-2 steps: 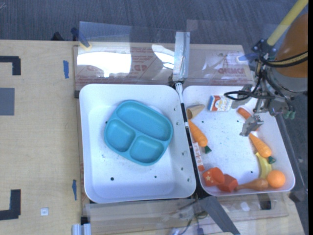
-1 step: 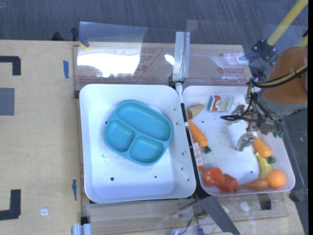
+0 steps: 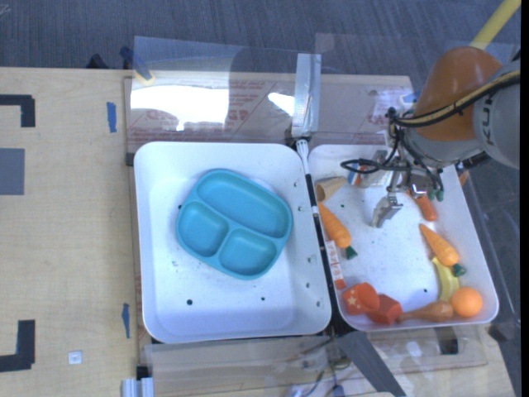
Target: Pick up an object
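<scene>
In the right bin (image 3: 475, 246) we see the toy food lying around a bare middle: a carrot (image 3: 335, 227) along the left wall beside a pale wedge (image 3: 328, 188), a red piece (image 3: 370, 301) at the near edge, then an orange ball (image 3: 467, 302) in the near right corner with a yellow banana (image 3: 447, 281) and a second carrot (image 3: 439, 246) just above it. A small orange piece (image 3: 426, 207) lies near the far right wall. The left bin (image 3: 157, 246) holds a blue divided plate (image 3: 235, 222). The gripper (image 3: 383, 212) hangs over the right bin's far middle, pointing down from the grey wrist with its orange band; we cannot tell whether it is parted or closed, and we see nothing in it
</scene>
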